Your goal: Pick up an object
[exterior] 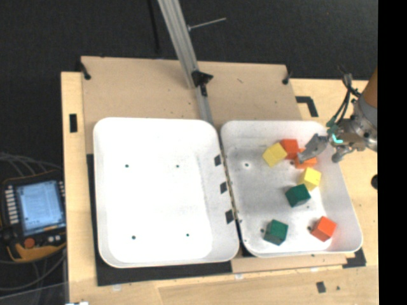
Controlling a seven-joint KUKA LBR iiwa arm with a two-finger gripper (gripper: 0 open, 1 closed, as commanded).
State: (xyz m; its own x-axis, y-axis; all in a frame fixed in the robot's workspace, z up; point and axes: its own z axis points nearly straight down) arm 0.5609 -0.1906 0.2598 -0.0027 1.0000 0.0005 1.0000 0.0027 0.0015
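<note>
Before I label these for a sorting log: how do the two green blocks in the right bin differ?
The upper green block sits mid-bin, just below a small yellow block; the lower green block lies near the right bin's front rim, apart from other blocks. The upper one looks darker, more teal. Both look like similar-sized cubes.

- Lighting is even and fairly bright over the bench point(159, 88); the floor point(63, 24) around it falls off to near black.
- The left bin point(159, 189) is washed out to flat white, with almost no surface detail.
- The right bin point(254, 189) shows grey mottling across its floor.
- Shadows are soft and short beneath the blocks, such as the green block point(276, 232).
- The handheld screen point(39, 205) glows pale blue and slightly overexposed.
- Overall sharpness is low; edges look soft and grainy.
</note>
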